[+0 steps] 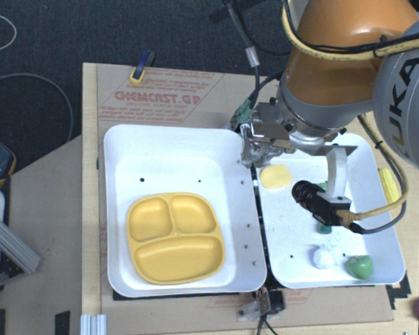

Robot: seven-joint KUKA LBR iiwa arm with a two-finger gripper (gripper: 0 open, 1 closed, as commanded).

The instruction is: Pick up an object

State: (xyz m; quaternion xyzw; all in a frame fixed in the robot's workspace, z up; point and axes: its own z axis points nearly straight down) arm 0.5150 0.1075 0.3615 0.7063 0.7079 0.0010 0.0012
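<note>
Choices began at the right bin's [290, 237] near edge: a green ball [360, 266] and a white lump [324, 257], close together. Farther back, the pale yellow disc [275, 176] lay just beside the tool [251, 151]; you could not tell whether the tool was apart or together. Centring over that disc looked like your wisest move.

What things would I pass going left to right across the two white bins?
Yellow divided plate → pale yellow disc → small white lump → green ball → yellow strip by the right wall.
</note>
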